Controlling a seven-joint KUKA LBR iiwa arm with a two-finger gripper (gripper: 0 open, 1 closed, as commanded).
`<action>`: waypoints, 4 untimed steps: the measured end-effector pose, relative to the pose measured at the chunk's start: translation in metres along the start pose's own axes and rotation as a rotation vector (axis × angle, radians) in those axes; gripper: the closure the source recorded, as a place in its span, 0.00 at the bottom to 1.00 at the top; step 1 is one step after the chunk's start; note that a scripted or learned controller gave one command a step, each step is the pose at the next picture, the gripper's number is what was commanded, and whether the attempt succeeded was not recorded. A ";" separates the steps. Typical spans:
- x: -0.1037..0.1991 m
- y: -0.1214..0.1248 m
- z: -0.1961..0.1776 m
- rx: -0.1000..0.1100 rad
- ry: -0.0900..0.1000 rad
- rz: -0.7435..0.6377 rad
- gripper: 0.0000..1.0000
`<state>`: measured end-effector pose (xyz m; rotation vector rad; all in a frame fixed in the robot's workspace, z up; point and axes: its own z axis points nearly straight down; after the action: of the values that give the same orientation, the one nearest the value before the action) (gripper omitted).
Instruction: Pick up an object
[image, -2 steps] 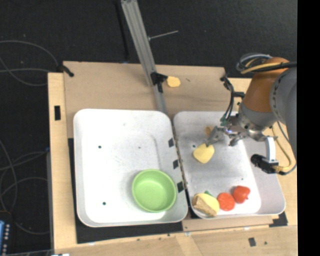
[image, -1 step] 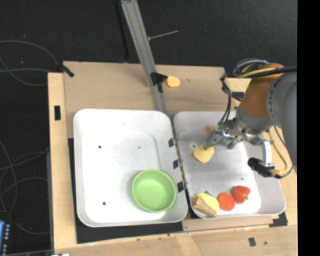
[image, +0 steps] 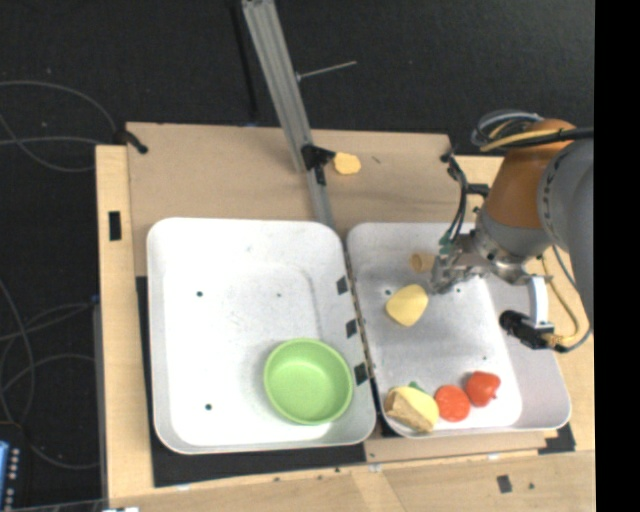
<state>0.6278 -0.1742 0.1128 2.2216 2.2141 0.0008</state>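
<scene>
1. The pale yellow lump (image: 407, 305), the object nearest the gripper, lies loose on the floor of the right bin (image: 520, 400), toward its middle and a little to the left side. You can treat it as the likeliest target, since nothing crowds it.

2. The gripper (image: 447, 268) hangs just beside that lump, up and to its right, low over the bin. You cannot tell from this angle how wide it stands or whether anything is in it; the lump itself sits apart from it, so judge it as not yet grasped.

3. A small tan scrap (image: 419, 262) lies near the gripper, toward the bin's far wall. It looks too small to be a sure pick.

4. Along the near edge of the right bin you have a cluster: a yellow-and-tan piece (image: 413, 408), a red-orange round piece (image: 452, 402) touching or nearly touching it, and a red piece (image: 483, 387) just beside that. Packed against the wall like this, they would probably be harder to close on cleanly.

5. The left bin (image: 200, 260) holds a green bowl (image: 308, 380), upright, near its front right corner, well apart from the arm.

6. On the table (image: 220, 170) behind the bins, a small yellow object (image: 347, 163) rests beside the foot of a slanted metal post (image: 285, 95), outside either bin.
</scene>
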 end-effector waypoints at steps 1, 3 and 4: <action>-0.002 0.001 -0.065 -0.004 0.002 -0.001 1.00; 0.010 0.004 -0.172 -0.003 0.002 -0.009 1.00; 0.056 -0.018 -0.158 0.004 0.002 -0.008 1.00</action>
<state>0.6090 -0.1176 0.2710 2.2158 2.2261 -0.0009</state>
